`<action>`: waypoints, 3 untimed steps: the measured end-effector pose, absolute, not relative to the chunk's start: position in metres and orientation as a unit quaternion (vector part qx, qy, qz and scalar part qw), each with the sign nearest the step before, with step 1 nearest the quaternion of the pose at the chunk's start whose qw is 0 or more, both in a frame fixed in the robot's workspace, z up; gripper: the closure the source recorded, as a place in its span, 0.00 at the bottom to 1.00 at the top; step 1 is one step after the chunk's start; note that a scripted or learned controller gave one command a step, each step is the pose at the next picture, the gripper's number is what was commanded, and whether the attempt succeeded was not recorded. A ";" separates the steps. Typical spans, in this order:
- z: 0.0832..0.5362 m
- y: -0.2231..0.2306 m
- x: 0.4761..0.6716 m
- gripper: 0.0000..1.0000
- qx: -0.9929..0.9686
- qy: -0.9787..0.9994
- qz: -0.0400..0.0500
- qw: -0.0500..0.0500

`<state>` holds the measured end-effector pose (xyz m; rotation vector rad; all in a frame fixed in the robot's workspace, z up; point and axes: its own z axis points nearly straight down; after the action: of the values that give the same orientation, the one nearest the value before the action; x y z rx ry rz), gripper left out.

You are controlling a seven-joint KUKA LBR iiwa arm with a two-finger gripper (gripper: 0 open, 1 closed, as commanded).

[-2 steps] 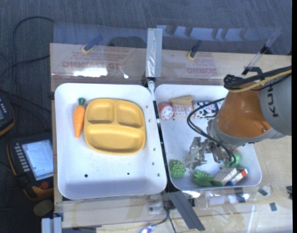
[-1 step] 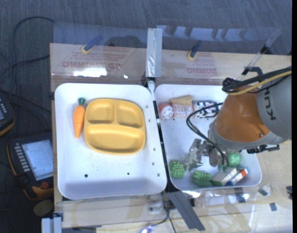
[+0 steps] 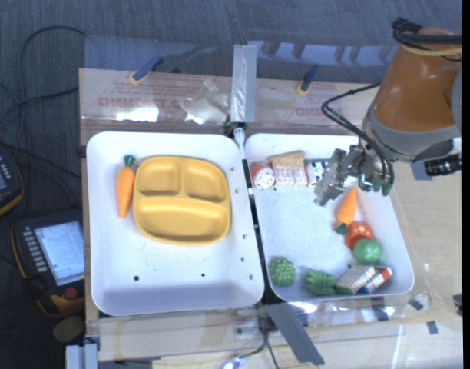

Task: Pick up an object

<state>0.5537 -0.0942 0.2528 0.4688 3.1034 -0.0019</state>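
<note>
the bench carries two white bins side by side. the left bin (image 3: 104, 283) holds a yellow tray (image 3: 181, 198) near its centre and a carrot (image 3: 125, 191) lying just beside the tray at nine o'clock, so that side looks like the sorted or drop-off side. the right bin (image 3: 296, 237) holds the loose toys, which makes it the likely picking ground: a red-and-white box (image 3: 289, 171) at eleven o'clock, an orange piece (image 3: 346, 206) at about two o'clock, a tomato (image 3: 358, 233) and a green ball (image 3: 366, 250) just below it, a broccoli (image 3: 281, 270) at seven, a green lump (image 3: 319, 281) at six and a small carton (image 3: 362, 279) at five.

the arm comes in from three o'clock, its orange band above the bin's far right corner, wrist tipped down and leftward. the gripper (image 3: 332, 181) hangs low over the bin's upper right part, pointing toward eight o'clock, just beside the orange piece's upper end. its fingers look parted a little, with nothing between them, though the metal is small and cluttered here.

the orange piece seems the likeliest target, being nearest; it lies on the bin floor, not lifted. the pick has not been made yet.
</note>
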 end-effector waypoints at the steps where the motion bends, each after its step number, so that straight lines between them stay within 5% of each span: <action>1: 0.091 -0.125 0.538 1.00 0.058 0.998 -0.001 0.006; 2: 0.228 -0.181 0.575 1.00 0.169 0.986 -0.001 0.001; 3: 0.228 -0.181 0.575 0.00 0.170 0.986 -0.001 0.000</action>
<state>0.5750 -0.1807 0.2277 0.5325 3.0957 -0.0024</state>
